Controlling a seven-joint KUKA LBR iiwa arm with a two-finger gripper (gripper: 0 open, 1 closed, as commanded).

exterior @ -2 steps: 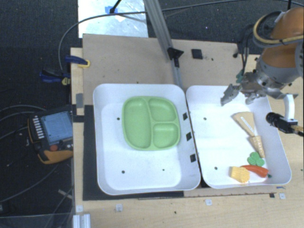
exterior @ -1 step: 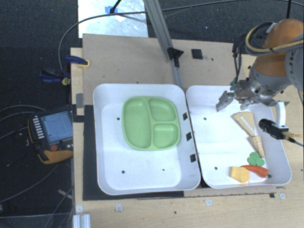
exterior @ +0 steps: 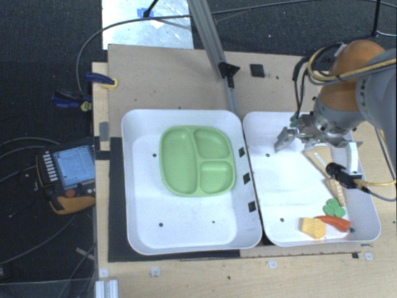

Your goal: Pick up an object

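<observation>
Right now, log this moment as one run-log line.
gripper: over right bin, fingers unclear | holding: nothing seen | toy carrot, yellow piece: right bin, front corner | green divided plate: left bin

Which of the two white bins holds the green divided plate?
The left bin holds the green plate; the right bin holds small toy foods instead.

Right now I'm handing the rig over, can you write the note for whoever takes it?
Gripper: over the upper part of the right bin, nothing seen between its fingers; open or shut can't be told.
Objects: a yellow piece, an orange-red carrot-like piece and a green piece lie in that bin's lower right corner.
Left bin: holds a green divided plate.
Done: nothing picked yet.
Left: descend on one object, grasp, lift.
</observation>
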